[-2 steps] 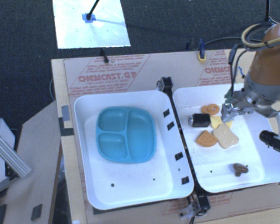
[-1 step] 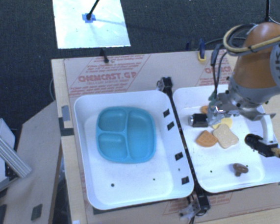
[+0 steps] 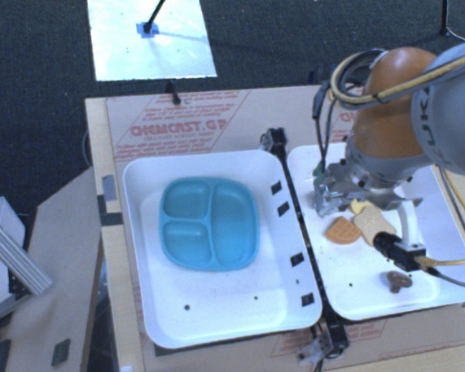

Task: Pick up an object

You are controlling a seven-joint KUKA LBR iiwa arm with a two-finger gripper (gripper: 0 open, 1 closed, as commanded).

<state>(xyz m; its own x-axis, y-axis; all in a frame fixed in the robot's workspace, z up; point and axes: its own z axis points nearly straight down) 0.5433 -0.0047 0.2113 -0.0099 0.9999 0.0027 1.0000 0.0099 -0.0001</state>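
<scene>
In the right bin [image 3: 445, 226], my gripper [image 3: 337, 198] hangs low over the left part, under the arm's orange band [image 3: 388, 101]. Just below it lies an orange wedge-shaped piece [image 3: 343, 231], touching a beige bread-like slice [image 3: 373, 222] on its right. A small yellow piece [image 3: 357, 207] peeks out right under the wrist. A small brown object [image 3: 399, 280] lies apart, near the bin's front. Nothing is visibly between the gripper's parts, and the wrist hides the area behind it.
The left bin [image 3: 155, 311] holds a blue divided plate [image 3: 209, 224]. A black ridge with clips [image 3: 294, 216] separates the two bins. A black connector with a yellow cable [image 3: 403, 253] runs across the right bin. A grey metal sheet [image 3: 150, 34] lies beyond the bench.
</scene>
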